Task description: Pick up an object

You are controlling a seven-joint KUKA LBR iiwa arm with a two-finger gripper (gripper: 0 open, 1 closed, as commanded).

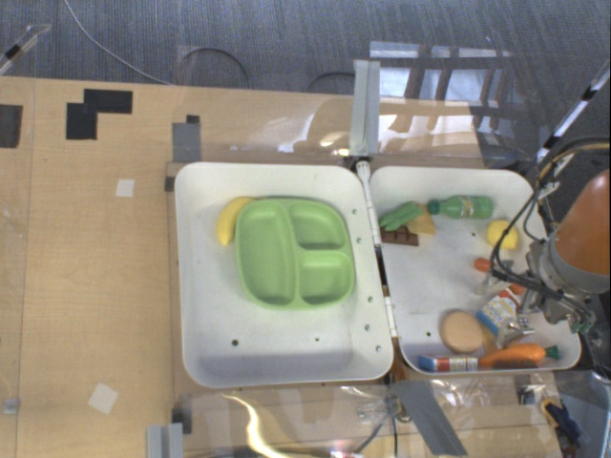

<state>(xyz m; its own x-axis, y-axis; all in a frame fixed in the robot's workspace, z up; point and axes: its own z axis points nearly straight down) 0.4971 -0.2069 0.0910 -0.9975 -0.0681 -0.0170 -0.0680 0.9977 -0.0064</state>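
Gripper point(516, 324), state unclear, low by right bin's point(410, 284) crowded near-right corner.

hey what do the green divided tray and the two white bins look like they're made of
The green divided tray looks like moulded plastic with a matte finish: one even colour, rounded corners, soft-edged compartments. The two white bins also look like plastic, smooth and slightly glossy, with rounded rims, though painted metal can't be ruled out.

Light wood bench point(86, 284) w/ black squares point(95, 111); grey carpet floor point(239, 12) behind, thin cable point(100, 43) across it.
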